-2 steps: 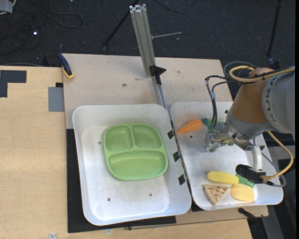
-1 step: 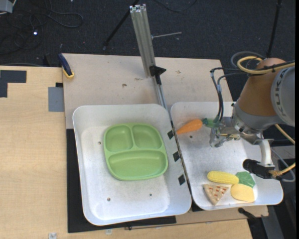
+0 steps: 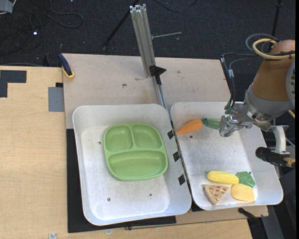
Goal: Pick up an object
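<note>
An orange toy carrot with a green top lies at the far left of the right bin. My gripper hangs low over that bin, just right of the carrot's green top; whether it touches it I cannot tell. At the bin's near right corner sit a yellow corn cob, a pizza slice, a yellow rounded piece and a green leafy piece.
The left bin bears a green divided plate. An upright aluminium post stands behind the bins, with a rod running down to the divider between them. Black clips sit on that divider.
</note>
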Available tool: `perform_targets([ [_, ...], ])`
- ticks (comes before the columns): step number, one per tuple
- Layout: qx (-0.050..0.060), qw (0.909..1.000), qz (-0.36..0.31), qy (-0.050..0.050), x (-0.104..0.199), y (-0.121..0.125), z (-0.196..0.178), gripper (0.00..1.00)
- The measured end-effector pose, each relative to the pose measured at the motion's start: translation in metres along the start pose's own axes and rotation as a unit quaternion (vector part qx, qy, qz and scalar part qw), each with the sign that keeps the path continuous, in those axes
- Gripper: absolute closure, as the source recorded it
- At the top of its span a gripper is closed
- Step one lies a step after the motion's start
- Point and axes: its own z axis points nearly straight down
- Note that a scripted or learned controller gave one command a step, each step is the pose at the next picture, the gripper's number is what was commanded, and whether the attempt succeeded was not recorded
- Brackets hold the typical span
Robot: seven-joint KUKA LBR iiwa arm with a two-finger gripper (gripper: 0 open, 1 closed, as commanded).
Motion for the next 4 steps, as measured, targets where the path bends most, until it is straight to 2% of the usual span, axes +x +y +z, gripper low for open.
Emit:
perform_targets([
  [1, 0.000, 1.0000, -0.001, 0.000, -0.001, 0.001, -0.053, 1.00],
  [2, 0.004, 1.0000, -0.002, 0.001, 0.046, -0.017, -0.044, 1.00],
  [3, 0.004, 1.0000, -0.003, 0.002, 0.104, -0.025, -0.030, 1.00],
  [4, 0.004, 1.0000, -0.002, 0.002, 0.151, -0.039, -0.031, 1.00],
])
